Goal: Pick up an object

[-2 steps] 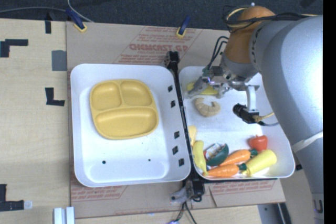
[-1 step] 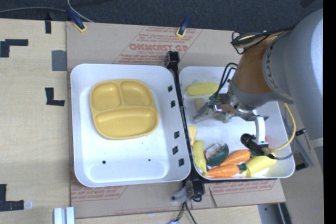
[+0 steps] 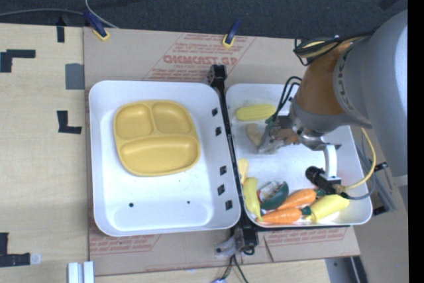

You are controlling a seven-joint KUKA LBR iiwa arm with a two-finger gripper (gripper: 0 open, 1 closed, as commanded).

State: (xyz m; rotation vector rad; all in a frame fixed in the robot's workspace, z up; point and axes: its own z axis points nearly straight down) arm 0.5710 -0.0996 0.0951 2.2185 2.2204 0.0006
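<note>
I see the arm (image 3: 361,86) reaching in from the right, its orange band above the right bin (image 3: 354,212). The gripper (image 3: 271,140) is low in the upper left part of that bin, just beside a tan lump (image 3: 255,135) that I can't identify. Whether that lump is between its tips or merely next to them I cannot tell, nor can I tell from this angle how the gripper is set.

Just above the gripper a corn cob (image 3: 255,112) lies against the bin's top left corner. Along the bin's near edge sit a carrot (image 3: 291,199), a second orange piece (image 3: 285,214) below it, a yellow piece (image 3: 329,207) to their right, and a banana (image 3: 250,194) against the left wall. A dark teal item (image 3: 273,192) lies between banana and carrot.

The left bin (image 3: 106,209) holds a yellow divided plate (image 3: 157,137) in its upper half. Both bins rest on cardboard (image 3: 192,56) on the counter (image 3: 36,142).
</note>
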